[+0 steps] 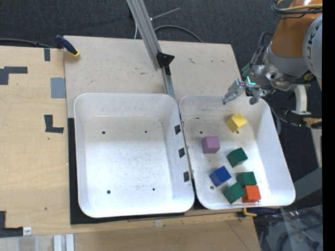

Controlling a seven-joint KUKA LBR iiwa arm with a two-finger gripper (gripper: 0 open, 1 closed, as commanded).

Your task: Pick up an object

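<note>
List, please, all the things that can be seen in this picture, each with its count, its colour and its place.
Bins: 2, white, side by side on the bench; left bin, right bin.
Yellow cube: 1, right bin, far part.
Purple cube: 1, right bin, middle.
Green cubes: 3, right bin; one in the middle, two at the near end.
Blue cube: 1, right bin, near part.
Orange cube: 1, right bin, near end, beside two green cubes.
Clamp: 1, blue and yellow, far left of the board.
Gripper: 1, grey, above the right bin's far edge.
</note>
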